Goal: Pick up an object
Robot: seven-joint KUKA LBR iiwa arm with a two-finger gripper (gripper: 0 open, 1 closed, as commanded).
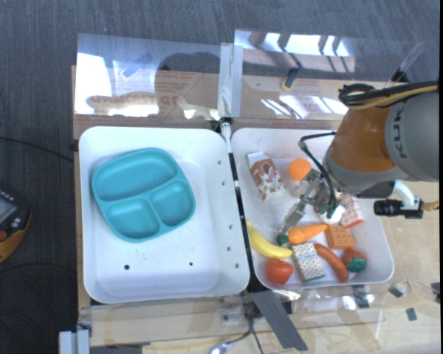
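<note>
My pincer (304, 206) hangs released, nothing btwn its tips, mid right bin (384, 236), just above the carrot (308, 234) w/ banana (269, 245) & orange ball (300, 169) near, so closing here may nudge neighbours or pinch air.

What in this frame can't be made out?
- Two-finger gripper: finger state blurred in the camera view.
- Small red-and-white bottle: partly hidden by the arm.
- White patterned packet: print too small to read.
- Orange toy carrot: contact with the gripper unclear.
</note>
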